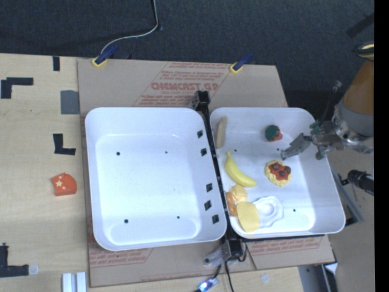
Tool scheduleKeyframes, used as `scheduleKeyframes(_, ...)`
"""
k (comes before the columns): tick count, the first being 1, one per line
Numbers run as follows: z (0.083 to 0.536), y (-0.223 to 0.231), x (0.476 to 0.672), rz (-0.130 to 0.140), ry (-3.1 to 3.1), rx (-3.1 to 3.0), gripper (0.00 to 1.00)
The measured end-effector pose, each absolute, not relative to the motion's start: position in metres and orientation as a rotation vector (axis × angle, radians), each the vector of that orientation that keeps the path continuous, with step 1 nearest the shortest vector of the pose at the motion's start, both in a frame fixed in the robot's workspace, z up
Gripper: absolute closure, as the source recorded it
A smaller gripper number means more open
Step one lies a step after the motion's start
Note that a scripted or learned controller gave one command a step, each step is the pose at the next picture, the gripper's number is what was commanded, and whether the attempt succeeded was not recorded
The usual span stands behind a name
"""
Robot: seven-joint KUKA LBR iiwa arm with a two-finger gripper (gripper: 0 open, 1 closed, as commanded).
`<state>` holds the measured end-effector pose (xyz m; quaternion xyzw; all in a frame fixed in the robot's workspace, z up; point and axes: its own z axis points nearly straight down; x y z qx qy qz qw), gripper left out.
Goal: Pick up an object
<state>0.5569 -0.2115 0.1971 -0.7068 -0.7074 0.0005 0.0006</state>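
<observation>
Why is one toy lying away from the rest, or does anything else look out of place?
One thing stands out: a small orange-red toy lies on the bench left of the left bin, apart from the play food in the right bin, such as the banana and the little pizza. Nothing looks spilled or broken.

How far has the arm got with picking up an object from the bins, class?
Done: the arm has reached over the right bin; its gripper hangs just above the small toy pizza. In hand: nothing shows between the fingers. Left: the grasp and lift. The toy banana, the fried egg, the yellow slice and the red-green toy all lie on the bin floor.
</observation>
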Motion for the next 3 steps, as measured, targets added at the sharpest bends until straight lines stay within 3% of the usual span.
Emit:
scheduleKeyframes(1,0.087,-0.166,0.557,0.003,-2.232,-2.225,0.0)
scheduleKeyframes(2,0.105,-0.17,0.56,-0.003,-2.233,-2.234,1.0)
scheduleKeyframes(3,0.094,-0.185,0.525,0.005,-2.219,-2.219,1.0)
